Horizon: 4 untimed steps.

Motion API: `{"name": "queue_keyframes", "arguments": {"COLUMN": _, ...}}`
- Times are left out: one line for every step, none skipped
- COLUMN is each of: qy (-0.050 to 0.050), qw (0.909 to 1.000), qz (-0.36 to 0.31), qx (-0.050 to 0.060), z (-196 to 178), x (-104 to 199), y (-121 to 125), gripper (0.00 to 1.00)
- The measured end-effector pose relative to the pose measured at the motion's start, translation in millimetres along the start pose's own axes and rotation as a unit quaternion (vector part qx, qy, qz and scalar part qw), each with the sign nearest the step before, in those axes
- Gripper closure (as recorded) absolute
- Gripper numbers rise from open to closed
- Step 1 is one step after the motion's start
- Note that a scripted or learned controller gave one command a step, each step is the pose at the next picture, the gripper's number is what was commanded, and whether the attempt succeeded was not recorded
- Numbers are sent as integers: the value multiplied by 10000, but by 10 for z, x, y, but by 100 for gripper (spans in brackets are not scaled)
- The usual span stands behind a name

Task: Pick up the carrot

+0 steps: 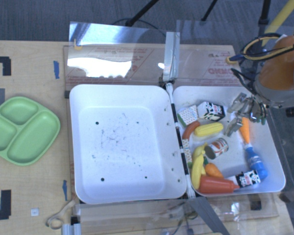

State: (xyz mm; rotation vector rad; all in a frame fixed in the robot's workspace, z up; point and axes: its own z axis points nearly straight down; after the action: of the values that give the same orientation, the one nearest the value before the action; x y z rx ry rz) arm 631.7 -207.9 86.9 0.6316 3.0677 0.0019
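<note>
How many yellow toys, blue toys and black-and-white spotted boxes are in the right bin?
Yellow toys: 2
Blue toys: 1
Black-and-white spotted boxes: 2
Total: 5

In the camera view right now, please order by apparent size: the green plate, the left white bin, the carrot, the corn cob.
1. Left white bin, clearly the largest.
2. Green plate.
3. Corn cob and carrot: they look about alike, and the gripper hides part of the carrot, so I do not rank them.
</note>
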Motion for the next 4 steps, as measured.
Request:
{"name": "queue_keyframes", "arguments": {"qy": 4, "qw": 9983, "qz": -583, "qx": 5, "z": -1083, "x": 138, "y": -225, "gripper": 0}}
{"name": "queue_keyframes", "arguments": {"qy": 3, "qw": 9970, "qz": -777, "qx": 4, "z": -418, "x": -195, "y": -80, "gripper": 0}}
{"name": "queue_keyframes", "arguments": {"qy": 19, "qw": 9914, "qz": -1305, "qx": 3, "z": -496, "x": 198, "y": -244, "gripper": 0}}
{"name": "queue_keyframes", "arguments": {"qy": 20, "qw": 9992, "qz": -397, "qx": 3, "z": -3, "x": 70, "y": -194, "gripper": 0}}
